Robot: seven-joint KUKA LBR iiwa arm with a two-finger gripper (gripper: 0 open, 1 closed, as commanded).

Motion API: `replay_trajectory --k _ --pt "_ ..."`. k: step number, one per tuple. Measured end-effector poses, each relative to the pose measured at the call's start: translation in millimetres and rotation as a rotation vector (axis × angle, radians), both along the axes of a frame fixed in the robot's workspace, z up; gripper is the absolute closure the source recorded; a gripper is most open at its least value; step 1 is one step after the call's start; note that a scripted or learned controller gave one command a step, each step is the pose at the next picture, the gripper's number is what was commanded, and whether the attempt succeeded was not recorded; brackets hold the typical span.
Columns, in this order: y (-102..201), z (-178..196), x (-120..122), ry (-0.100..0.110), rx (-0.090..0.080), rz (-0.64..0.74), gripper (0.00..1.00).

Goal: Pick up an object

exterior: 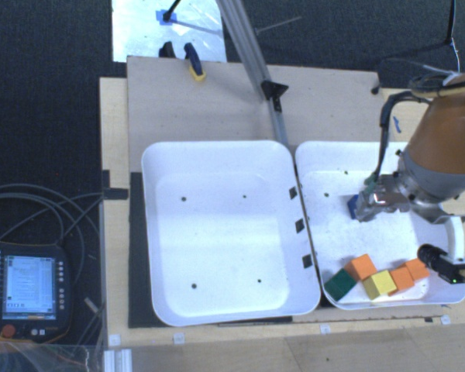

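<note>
Gripper (pixel 370 206) low over middle of right bin (pixel 325 155), beside a small blue block (pixel 355 206). Cannot tell finger state. Green block (pixel 340 284), orange blocks (pixel 363 266) and yellow block (pixel 380 284) clustered along the bin's near edge. Step judged: descent for grasp. Next: close on the blue block, then lift.

My tool (pixel 370 205) covers most of a blue object (pixel 353 204) in the right bin (pixel 318 161), and my wrist hides that bin's right wall. My arm (pixel 449 130) is cut off by the frame's edge.
</note>
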State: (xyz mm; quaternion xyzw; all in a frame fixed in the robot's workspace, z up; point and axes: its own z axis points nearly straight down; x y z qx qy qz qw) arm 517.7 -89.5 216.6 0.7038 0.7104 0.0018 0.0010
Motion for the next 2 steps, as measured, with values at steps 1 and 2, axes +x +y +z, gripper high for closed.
replay_trajectory --k 1,2 --pt "36 6 32 -0.001 0.000 0.001 1.00" --pt "84 19 66 -0.002 0.001 0.002 1.00"
